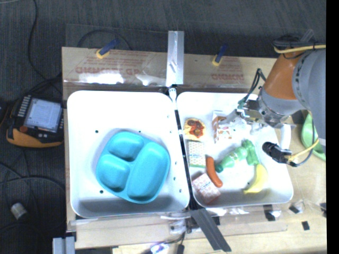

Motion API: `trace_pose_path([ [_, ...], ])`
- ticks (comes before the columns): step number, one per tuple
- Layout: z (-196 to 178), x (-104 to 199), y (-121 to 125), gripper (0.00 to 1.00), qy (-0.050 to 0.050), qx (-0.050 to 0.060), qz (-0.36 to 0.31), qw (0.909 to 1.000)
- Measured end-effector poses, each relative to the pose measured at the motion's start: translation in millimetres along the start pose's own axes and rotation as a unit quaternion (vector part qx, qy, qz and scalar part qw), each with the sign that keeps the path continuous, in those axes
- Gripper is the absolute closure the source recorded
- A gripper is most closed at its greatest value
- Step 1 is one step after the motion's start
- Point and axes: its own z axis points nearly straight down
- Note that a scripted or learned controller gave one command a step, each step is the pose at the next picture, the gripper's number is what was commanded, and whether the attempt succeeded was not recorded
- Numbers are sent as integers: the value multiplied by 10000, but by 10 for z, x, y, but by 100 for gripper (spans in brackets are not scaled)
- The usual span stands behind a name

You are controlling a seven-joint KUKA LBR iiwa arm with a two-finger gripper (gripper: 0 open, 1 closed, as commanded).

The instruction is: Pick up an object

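Observation:
The right bin [286, 194] holds several items: a small card with a pizza picture [194, 127], a white and red packet [223, 130], a green toy [238, 156], an orange sausage [214, 171], a yellow banana [258, 180], a pale checked packet [196, 153] and a red and white packet [205, 187]. My gripper [239, 116] hangs low over the bin's far right part, right at the upper edge of the white and red packet. The wrist's metal body hides the tip.
A blue divided plate [133, 165] lies in the left bin [85, 110]. A black cable loop [278, 152] dangles from the arm over the right bin's right rim. A green object [310, 131] sits outside the bin at the right. A handheld device [39, 118] lies on the floor at left.

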Motion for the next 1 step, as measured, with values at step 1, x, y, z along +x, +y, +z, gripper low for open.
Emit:
trace_pose_path([
  [1,250,580,58,0,-13,17,-459,9989],
])
